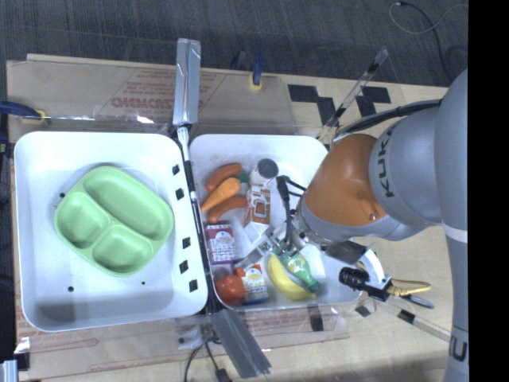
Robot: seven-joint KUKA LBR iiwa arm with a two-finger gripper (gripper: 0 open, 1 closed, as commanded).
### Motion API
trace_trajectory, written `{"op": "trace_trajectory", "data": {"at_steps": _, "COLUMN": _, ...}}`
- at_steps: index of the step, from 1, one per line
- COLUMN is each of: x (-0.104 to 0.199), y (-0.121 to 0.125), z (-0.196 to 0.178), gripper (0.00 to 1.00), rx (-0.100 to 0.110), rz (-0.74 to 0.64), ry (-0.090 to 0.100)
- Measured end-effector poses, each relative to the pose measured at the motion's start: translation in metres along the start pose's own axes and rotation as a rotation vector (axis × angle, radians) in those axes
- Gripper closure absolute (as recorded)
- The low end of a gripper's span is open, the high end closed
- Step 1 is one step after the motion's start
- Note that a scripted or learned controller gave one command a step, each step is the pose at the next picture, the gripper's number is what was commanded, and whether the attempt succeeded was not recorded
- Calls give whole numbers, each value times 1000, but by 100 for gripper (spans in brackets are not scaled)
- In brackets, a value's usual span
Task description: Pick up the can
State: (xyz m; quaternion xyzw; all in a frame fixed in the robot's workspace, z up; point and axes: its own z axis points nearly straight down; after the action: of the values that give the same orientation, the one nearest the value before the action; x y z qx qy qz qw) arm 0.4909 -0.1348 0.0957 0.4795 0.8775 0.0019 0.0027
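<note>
Crowding the right bin (pixel 238 146), the arm (pixel 350 189) hides its fingers; can't tell their state.

I'm looking down at a dark, finely ribbed floor (pixel 119 10) running across the top of the view, with a thin pale cable (pixel 421 18) curling over it at the upper right. Below it the tan bench (pixel 95 86) is lying flat under even, soft light, showing faded red print near its upper left, black square markers (pixel 314 98) right of centre and a blue-and-yellow clamp (pixel 255 72) gripping its far edge. The two white bins (pixel 36 237) are sitting side by side on it, a grey metal bar (pixel 187 82) is standing up between them, and clear tape is glinting along the bench's near edge.
</note>
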Motion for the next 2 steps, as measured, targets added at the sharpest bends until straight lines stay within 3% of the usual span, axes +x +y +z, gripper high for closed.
{"op": "trace_trajectory", "data": {"at_steps": 1, "x": -43, "y": 41, "z": -65, "gripper": 0, "rx": 6, "rz": -97, "ry": 3}}
{"op": "trace_trajectory", "data": {"at_steps": 2, "x": -7, "y": -7, "z": -48, "gripper": 0, "rx": 9, "rz": -53, "ry": 6}}
